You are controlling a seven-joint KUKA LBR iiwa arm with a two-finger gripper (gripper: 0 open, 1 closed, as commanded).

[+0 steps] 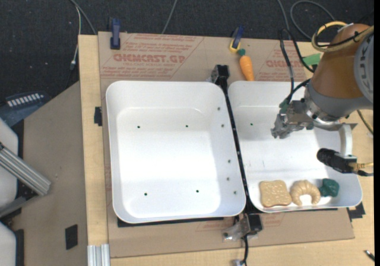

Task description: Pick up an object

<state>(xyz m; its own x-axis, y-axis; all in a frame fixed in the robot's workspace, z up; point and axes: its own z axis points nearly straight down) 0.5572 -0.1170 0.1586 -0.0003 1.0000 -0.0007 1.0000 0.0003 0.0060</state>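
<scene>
Now, looking down from the overhead camera, you see two shallow white bins side by side on the counter point(89, 140), which is covered by a printed cardboard sheet. The left bin point(119, 140) shows only a few small dark dots on its floor. The right bin point(261, 158) carries three small objects in a row along its near edge: a square, cracker-like biscuit point(275, 193) nearest the divider, a pale croissant-shaped piece point(306, 192) just beside it, and a small dark green object point(329, 187) just beyond that, at the right.

Your arm comes in from the right, its orange band point(335, 75) above the grey wrist. The jaws point(284, 127) hang over the far half of the right bin, well apart from the three objects, with nothing visible between them. You cannot tell from this angle whether they are spread or pressed together, since the metal parts blur into one dark cluster.

Beyond the bins, an orange carrot-shaped toy point(246, 67) lies on the cardboard near the far edge, close to a blue clamp point(236, 38). Another blue clamp point(114, 32) sits at the far left corner.
</scene>
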